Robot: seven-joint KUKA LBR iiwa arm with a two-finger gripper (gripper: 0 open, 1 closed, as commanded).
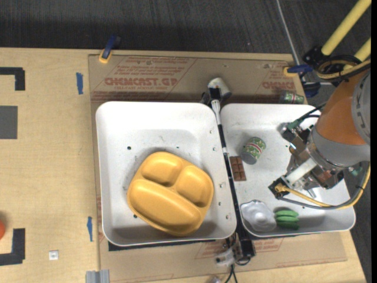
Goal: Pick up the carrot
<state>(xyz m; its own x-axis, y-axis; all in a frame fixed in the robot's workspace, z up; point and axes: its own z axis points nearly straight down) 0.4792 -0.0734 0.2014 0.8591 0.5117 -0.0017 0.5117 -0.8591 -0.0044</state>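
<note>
Claw (315, 178) hangs low over the right side of the right bin (330, 221), and honestly I can't tell if it's spread or pressed together, the wrist hardware covers that part. I can see nothing pinched in it.

Biggest worry: I can't say where the carrot is. My guess is it's either tucked under the arm, or it's that bit of orange (2, 229) at the far left edge of the bench, well apart from both bins and cut off by the frame. If the claw just drops where it is, it'll likely come up with nothing or with the wrong thing, since the green ribbed thing (287, 217) and the clear crumpled plastic piece (257, 213) lie just below it near the front wall. Going down that close to the wall could also clip the rim.

Contents:
- Left bin (112, 158): one big yellow pepper-shaped lump (171, 192), taking up most of the floor.
- Right bin: a small green can (254, 149) that looks tipped, a brown block (237, 168) near the divider, plus the plastic piece and the green thing side by side, almost touching.
</note>
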